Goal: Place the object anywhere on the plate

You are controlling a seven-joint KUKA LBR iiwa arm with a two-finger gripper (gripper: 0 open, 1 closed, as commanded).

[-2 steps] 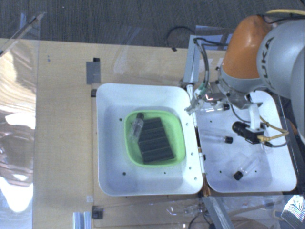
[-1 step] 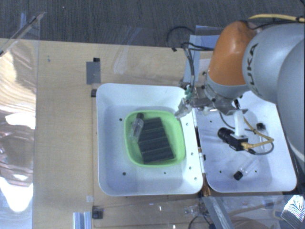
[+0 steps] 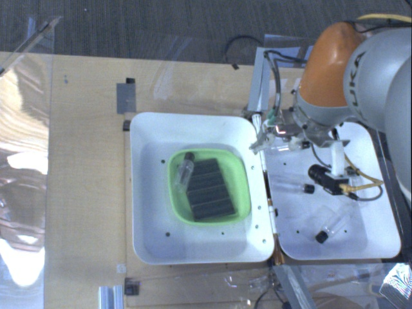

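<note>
A clear vial (image 3: 185, 170) is lying on the green plate (image 3: 241, 172), which is sitting in the middle of the left bin (image 3: 145, 192). The vial's long axis is running near to far with a slight lean. Its black cap is pointing to the far side and its clear end is pointing near and a little left. It is resting along the left edge of a black ribbed block (image 3: 210, 190), just beside it, and that block is taking up most of the plate.

The arm (image 3: 335, 63) is reaching in from the right and hanging over the far part of the right bin (image 3: 380, 230). The gripper (image 3: 283, 134) is hovering near the wall between the two bins, and I cannot tell whether it is open or closed.

In the right bin a second vial (image 3: 331, 224) is lying slantwise near the near wall, with its black cap pointing near and left. A thin clear tube (image 3: 295, 187) with a black tip is lying left to right, further from the near wall.
</note>
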